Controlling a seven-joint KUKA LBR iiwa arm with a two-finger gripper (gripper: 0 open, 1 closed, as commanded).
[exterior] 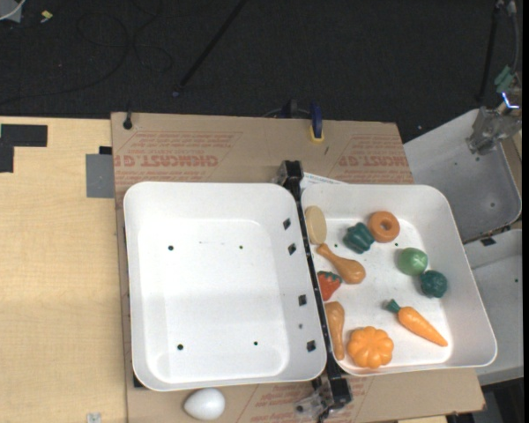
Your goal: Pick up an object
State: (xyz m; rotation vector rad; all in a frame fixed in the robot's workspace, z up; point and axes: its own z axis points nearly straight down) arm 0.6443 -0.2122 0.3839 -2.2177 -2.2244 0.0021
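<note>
Currently, pincer: I cannot tell whether it is wide, narrow or holding anything.
Bins: 2 white bins sit side by side on a cardboard sheet on the table, their inner walls touching.
Left bin: white floor with 4 small dark dots.
Right bin: holds 10 toy foods.
Orange ring: near the right bin's far edge, just beside a dark green pepper.
Beige oval piece: against the right bin's left wall, near its far left corner.
Tan squash: lies slantwise just below the beige oval piece.
Red piece: at the left wall, touching the squash's lower side.
Long orange piece: along the left wall, just beside the pumpkin.
Pumpkin: at the right bin's near edge.
Carrot: right of the pumpkin, green top pointing to the bin's middle.
Light green round fruit: toward the right wall, with a small dark green piece just beside it.
White egg: outside the bins, on the cardboard at the left bin's near edge.
Blue clamp: at the cardboard's far edge.
</note>
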